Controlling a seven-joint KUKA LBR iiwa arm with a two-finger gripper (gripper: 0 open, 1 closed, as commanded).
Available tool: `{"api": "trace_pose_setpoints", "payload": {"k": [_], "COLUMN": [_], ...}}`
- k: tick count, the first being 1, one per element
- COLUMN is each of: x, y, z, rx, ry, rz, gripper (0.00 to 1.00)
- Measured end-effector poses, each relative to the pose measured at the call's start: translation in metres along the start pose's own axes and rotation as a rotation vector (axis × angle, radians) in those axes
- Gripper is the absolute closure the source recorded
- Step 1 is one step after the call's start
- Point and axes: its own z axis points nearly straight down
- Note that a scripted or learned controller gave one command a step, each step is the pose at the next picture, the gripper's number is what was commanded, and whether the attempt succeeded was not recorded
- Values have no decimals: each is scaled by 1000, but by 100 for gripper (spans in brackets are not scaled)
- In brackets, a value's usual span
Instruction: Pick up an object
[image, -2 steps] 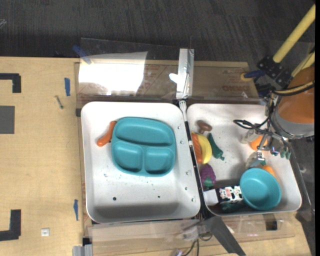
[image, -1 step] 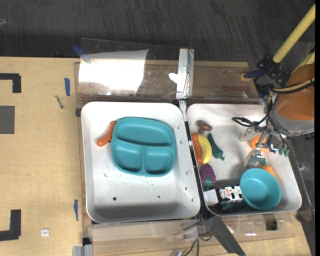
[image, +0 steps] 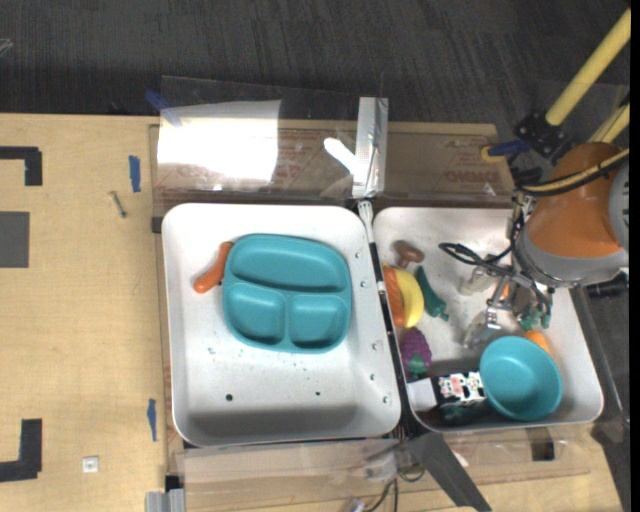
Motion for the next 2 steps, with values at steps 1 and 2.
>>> {"api": "trace_pose_setpoints", "payload": {"k": [1, 2], "x": [49, 45], "y": [2, 4], "z": [-1, -15], "rx": [0, 1], "ry": [-4, -17], "rz": [-195, -198], "gripper": [0, 100]}}
